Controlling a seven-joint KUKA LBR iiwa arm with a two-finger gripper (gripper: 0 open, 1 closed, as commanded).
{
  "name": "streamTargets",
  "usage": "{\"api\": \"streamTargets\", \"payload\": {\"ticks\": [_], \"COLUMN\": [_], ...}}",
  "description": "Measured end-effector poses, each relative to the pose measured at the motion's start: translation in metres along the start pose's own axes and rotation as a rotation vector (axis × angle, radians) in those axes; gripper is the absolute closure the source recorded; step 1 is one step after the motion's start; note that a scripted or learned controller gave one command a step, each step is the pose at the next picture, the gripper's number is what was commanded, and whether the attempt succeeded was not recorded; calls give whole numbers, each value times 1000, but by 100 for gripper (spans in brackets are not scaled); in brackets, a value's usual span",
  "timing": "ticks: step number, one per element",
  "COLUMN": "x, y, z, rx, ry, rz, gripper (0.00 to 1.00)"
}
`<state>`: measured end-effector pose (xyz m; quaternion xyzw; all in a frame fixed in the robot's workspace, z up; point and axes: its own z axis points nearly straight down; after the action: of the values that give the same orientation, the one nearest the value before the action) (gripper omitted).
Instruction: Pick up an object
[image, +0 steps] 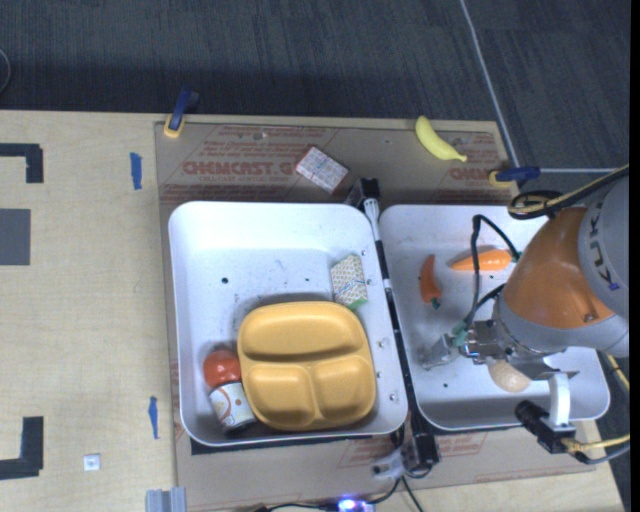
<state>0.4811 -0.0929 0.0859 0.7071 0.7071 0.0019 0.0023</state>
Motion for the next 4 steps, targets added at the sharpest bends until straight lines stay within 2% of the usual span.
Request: {"api": "streamTargets", "payload": {"ticks": [4], "x": [1], "y": [0], "z": [0], "rx": [0], "ry": [-1], "rz": [1], "gripper": [0]}}
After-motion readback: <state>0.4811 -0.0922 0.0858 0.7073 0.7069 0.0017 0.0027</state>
